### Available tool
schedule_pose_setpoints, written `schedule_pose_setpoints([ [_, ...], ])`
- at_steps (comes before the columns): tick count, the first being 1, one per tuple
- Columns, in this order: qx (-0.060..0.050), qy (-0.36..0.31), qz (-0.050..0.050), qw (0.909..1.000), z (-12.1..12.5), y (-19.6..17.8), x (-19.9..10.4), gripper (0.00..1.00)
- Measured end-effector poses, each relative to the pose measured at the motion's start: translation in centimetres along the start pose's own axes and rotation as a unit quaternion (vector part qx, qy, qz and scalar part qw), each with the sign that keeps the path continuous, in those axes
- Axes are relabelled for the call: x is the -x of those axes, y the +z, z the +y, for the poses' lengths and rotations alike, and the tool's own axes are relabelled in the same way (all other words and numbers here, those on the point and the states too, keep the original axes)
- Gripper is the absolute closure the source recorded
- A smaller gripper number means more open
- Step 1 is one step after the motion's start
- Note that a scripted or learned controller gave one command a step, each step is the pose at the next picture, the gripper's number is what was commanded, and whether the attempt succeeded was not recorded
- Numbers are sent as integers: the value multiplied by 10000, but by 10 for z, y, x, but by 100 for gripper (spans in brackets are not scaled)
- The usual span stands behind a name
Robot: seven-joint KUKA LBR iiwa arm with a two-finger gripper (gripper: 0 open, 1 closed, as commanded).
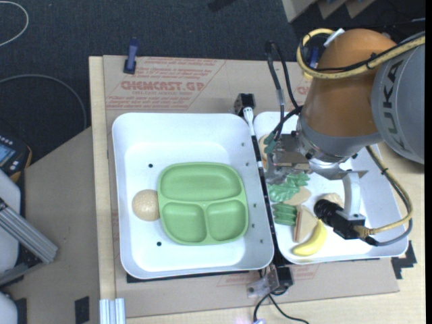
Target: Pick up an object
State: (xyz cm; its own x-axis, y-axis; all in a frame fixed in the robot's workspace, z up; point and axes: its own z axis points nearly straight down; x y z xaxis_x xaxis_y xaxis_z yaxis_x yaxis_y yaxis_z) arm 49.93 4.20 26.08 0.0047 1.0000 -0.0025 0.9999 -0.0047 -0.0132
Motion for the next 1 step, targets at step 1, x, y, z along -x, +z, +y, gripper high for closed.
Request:
schedule_pose_setpoints([
  [1,135,-59,35,9999,-14,-117,-46,100],
])
